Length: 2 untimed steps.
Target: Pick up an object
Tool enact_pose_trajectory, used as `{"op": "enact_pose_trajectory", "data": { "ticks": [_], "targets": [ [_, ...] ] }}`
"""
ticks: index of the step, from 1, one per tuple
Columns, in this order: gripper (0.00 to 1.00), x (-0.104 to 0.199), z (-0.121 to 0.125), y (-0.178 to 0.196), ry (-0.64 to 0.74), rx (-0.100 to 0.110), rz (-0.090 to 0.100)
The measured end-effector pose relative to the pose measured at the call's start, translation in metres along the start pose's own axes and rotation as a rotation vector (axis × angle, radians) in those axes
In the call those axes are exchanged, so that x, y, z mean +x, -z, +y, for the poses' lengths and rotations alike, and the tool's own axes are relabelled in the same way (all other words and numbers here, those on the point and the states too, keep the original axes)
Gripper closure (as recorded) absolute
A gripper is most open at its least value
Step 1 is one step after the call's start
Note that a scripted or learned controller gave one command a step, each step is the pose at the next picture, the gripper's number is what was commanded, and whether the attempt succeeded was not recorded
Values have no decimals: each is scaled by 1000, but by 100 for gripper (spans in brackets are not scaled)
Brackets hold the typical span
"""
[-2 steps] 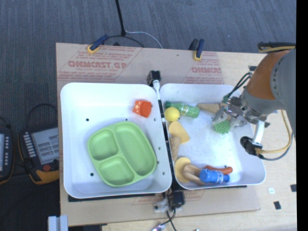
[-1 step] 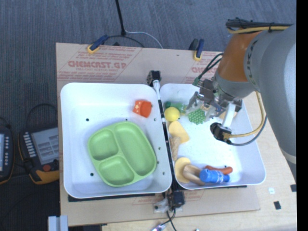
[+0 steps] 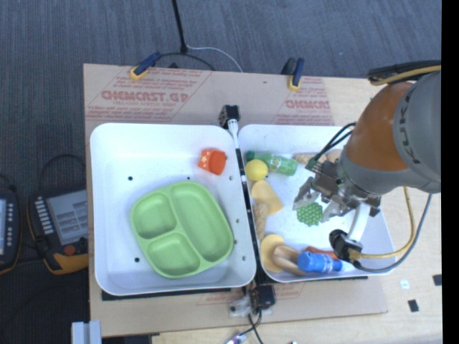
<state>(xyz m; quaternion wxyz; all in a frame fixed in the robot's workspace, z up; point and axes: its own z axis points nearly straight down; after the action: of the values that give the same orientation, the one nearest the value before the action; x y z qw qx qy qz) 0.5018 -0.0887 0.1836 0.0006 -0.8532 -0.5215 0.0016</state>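
My gripper [image 3: 315, 201] hangs over the middle of the right bin [image 3: 373, 260], below the orange-banded wrist. A green studded ball [image 3: 310, 214] lies right at its tip, and the view does not settle whether the ball is held or just under it. Left of it are a yellow ball [image 3: 256, 168], a green bottle [image 3: 281, 165] and a tan piece [image 3: 264, 196]. At the bin's front lie a blue cylinder [image 3: 320, 263] and a tan wooden piece [image 3: 276, 255].
The left bin [image 3: 115, 156] holds a green divided plate [image 3: 183, 228] and a small orange-red object [image 3: 212, 161] near its back right. A yellow cable [image 3: 401, 246] loops from the wrist over the right bin's front right corner.
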Motion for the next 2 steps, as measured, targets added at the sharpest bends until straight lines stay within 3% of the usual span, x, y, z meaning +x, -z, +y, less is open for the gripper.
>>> {"op": "enact_pose_trajectory", "data": {
  "ticks": [1, 2],
  "targets": [
    [100, -22, -6, -85, 96, -1, 2],
    [100, 38, -40, 0, -399, 0, 1]
  ]
}}
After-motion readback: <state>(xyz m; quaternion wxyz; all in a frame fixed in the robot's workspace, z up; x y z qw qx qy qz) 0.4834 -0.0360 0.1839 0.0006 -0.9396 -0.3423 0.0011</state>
